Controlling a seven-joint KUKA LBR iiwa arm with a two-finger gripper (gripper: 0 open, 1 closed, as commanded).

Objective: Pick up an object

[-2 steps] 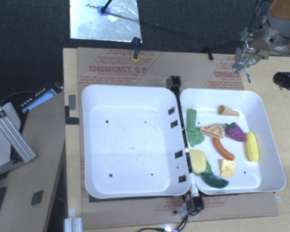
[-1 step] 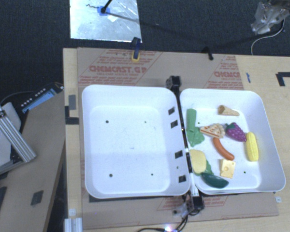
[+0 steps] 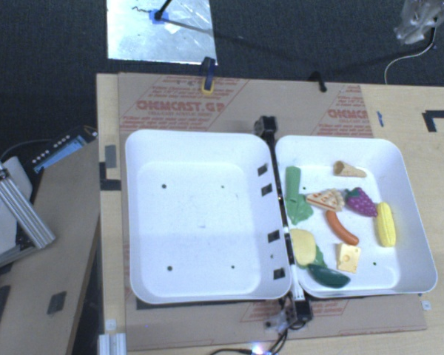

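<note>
Clearly, right bin [image 3: 399, 157] holds toy foods [image 3: 340, 213].

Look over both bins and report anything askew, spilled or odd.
Nothing is spilled or damaged. All the toy food sits in the right bin: grapes, corn, sausage, cheese wedge. One small oddity: the green leafy piece and the yellow piece crowd against the divider side instead of lying mid-bin.

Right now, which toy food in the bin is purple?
The bunch of grapes in the right bin. It is the only purple toy; it lies between the pizza slice and the yellow corn.
</note>
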